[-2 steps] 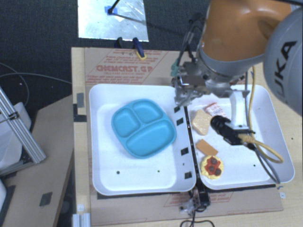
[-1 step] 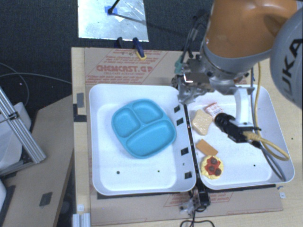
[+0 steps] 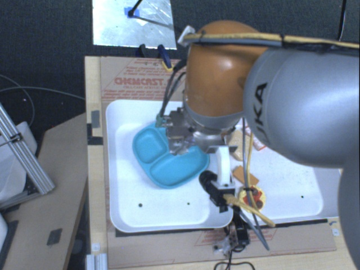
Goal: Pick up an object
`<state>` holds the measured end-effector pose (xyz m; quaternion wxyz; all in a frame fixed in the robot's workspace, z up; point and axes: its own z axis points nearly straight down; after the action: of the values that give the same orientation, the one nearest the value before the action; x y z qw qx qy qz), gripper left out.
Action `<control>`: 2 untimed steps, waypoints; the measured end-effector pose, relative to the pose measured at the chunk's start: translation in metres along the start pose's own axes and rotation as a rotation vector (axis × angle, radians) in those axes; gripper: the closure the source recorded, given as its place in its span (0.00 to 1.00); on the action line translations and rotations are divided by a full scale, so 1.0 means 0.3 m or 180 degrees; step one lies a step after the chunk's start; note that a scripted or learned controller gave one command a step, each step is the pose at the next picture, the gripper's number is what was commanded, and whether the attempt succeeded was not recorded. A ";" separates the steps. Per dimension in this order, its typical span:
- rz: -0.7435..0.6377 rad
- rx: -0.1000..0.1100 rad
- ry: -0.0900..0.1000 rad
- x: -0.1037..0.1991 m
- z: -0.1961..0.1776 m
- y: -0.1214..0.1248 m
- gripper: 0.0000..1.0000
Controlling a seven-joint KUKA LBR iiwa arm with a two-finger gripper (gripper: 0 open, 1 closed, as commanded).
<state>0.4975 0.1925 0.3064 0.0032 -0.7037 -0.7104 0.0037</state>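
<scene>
A blue divided plate lies in the left white bin, slightly right of its middle. My gripper hangs low over the plate's upper right part, under the orange band of the arm. The wrist hides its fingertips. In the right bin, partly hidden by the arm, lie an orange piece and a red and yellow thing near the divider.
The big grey arm covers most of the right bin. A shiny sheet lies beyond the bins at the back. A metal frame stands at the far left, off the bench.
</scene>
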 end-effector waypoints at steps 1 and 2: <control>0.0044 -0.0082 0.0011 -0.198 -0.394 0.076 1.00; -0.0006 -0.0017 0.0006 0.109 -0.164 0.128 1.00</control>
<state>0.5360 0.2257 0.3553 0.0019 -0.7031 -0.7111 0.0011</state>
